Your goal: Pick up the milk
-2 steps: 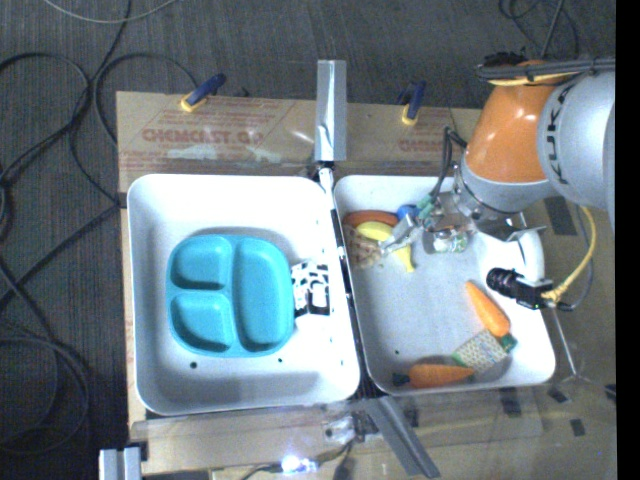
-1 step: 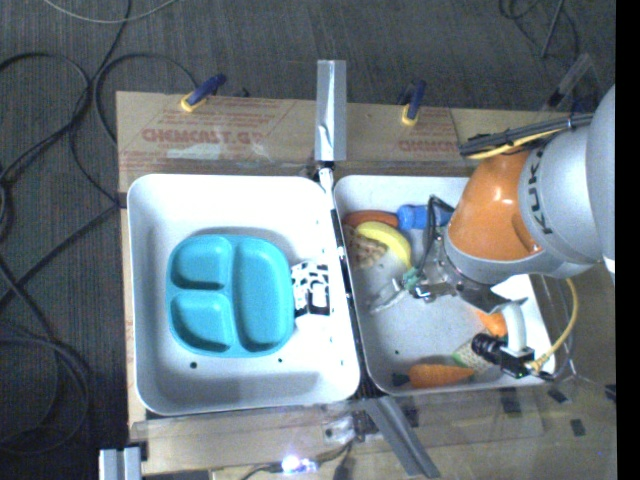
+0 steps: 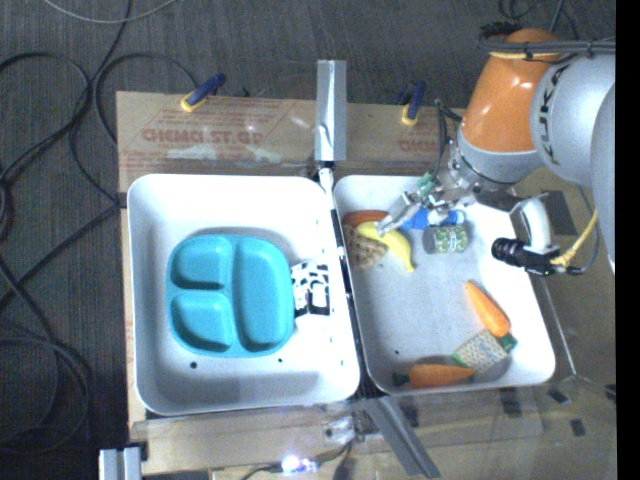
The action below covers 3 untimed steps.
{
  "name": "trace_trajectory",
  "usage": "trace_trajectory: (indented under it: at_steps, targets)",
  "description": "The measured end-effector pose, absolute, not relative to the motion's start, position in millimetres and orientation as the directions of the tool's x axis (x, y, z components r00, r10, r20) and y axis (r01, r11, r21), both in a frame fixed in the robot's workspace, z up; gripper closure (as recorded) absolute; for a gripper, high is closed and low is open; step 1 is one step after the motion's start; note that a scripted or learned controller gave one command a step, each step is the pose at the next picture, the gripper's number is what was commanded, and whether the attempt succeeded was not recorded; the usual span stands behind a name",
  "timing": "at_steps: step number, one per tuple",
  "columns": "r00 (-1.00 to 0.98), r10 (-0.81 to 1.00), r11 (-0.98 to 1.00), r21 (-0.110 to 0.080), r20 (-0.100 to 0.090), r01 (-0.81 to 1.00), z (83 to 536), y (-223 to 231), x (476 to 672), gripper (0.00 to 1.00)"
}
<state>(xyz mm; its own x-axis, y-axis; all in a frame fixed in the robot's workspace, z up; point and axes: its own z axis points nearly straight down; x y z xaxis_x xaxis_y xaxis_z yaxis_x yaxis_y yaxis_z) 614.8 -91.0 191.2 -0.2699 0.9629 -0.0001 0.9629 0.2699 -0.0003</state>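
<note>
My gripper hung low over the far part of the right-hand shallow white bin, and from the slanted view I could not tell how wide my jaws stood or whether anything sat between them. The small black-and-white patterned milk carton was not at my jaws: it lay well apart from them, off toward the view's left and nearer the bottom edge, across the two adjoining bin walls, inside the left-hand shallow white bin. It rested close against that bin's wall on my jaws' side, touching or just beside the blue divided plastic plate, which lay farther from my jaws again. Just beside my jaws, on the carton's side, lay a yellow curved banana, with a brown textured rounded item just past it. A small blue object sat just beside my jaws on the other side, with a silver-and-green can touching or next to it. Well apart from my jaws, toward the bin's near wall, lay an orange tapered carrot, a second orange carrot and a green-edged checkered packet.
</note>
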Motion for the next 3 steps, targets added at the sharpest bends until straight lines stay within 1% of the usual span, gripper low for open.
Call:
trace_trajectory:
  at_steps: [1, 2, 3]
  targets:
    - [-0.278, 0.961, 0.278, 0.003, -0.002, 0.961, 90, -127, 553.5, 0.00]
    - [-0.072, 0.997, 0.072, -0.002, -0.001, 0.997, 209, -73, 539.8, 0.00]
    - [-0.057, 0.998, 0.057, 0.009, -0.001, 0.998, 89, -101, 502.7, 0.00]
